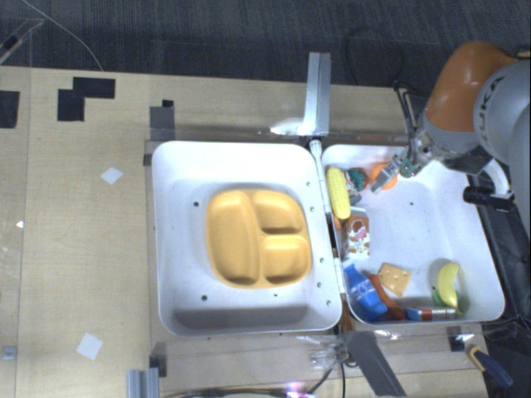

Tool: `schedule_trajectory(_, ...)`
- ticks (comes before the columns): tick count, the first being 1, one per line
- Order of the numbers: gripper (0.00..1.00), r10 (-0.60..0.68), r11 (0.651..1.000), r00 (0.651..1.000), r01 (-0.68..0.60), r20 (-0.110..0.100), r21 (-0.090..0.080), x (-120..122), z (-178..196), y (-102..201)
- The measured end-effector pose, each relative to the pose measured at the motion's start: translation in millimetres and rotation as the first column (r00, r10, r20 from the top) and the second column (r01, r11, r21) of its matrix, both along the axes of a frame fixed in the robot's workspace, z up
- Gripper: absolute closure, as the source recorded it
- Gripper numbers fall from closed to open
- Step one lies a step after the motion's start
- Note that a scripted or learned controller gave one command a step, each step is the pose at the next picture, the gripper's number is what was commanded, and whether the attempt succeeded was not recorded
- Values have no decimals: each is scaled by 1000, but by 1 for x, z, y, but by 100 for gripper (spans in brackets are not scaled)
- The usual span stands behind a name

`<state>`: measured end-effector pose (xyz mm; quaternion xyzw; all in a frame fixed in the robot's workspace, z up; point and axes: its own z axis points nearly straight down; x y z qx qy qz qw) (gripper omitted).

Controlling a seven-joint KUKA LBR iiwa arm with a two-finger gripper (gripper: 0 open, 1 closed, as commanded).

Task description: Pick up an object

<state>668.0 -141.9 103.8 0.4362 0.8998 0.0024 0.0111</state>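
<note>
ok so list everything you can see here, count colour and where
bins: 2, white, side by side on the bench
divided plate: 1, yellow, middle of left bin
corn cob: 1, yellow, right bin, along its left wall
snack packet: 1, red and white, right bin, below the corn
blue item: 1, blue, right bin, bottom left corner
cracker: 1, tan, right bin, low middle
banana: 1, yellow-green, right bin, lower right
arm: 1, grey with orange band, from right
pincer: 1, over right bin's top

Arm (498, 98) cut off — right edge.
</note>
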Motion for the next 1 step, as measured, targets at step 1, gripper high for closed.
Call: schedule_trajectory(1, 100, -426, 904, 904, 427, -10, 11, -13, 114, 57)
